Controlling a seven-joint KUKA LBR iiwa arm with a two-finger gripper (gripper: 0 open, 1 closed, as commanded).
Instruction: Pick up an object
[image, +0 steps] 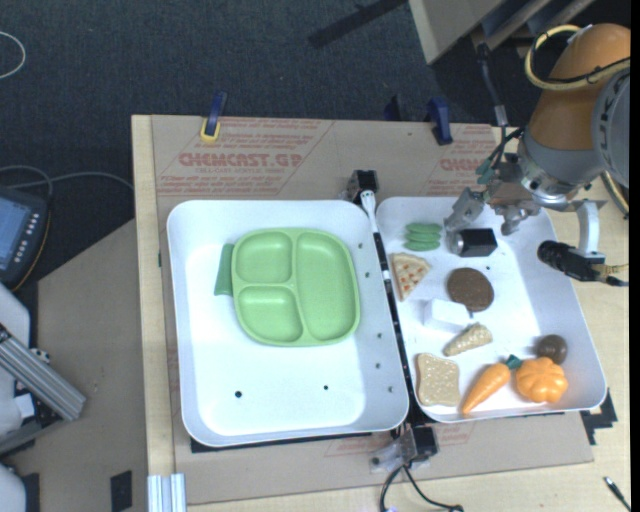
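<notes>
My gripper (487, 222) hangs over the far end of the right bin (585, 330), its two grey fingers (463, 212) spread apart, so it is open. A small black block (476, 241) lies just below the fingertips, and I cannot tell whether they touch it. Close by are a green ridged piece (423, 236), a pizza slice (408, 272) and a round brown cookie (469, 288). Further forward lie a white block (446, 312), a pale wedge (468, 340), a square cracker (437, 379), a carrot (486, 385), an orange pumpkin (541, 379) and a small brown lump (551, 348).
The left bin (200, 360) holds a green divided plate (294, 285). A raised divider (385, 300) runs between the two bins. The arm comes in from the upper right, above the right bin's far corner. Cardboard surrounds both bins.
</notes>
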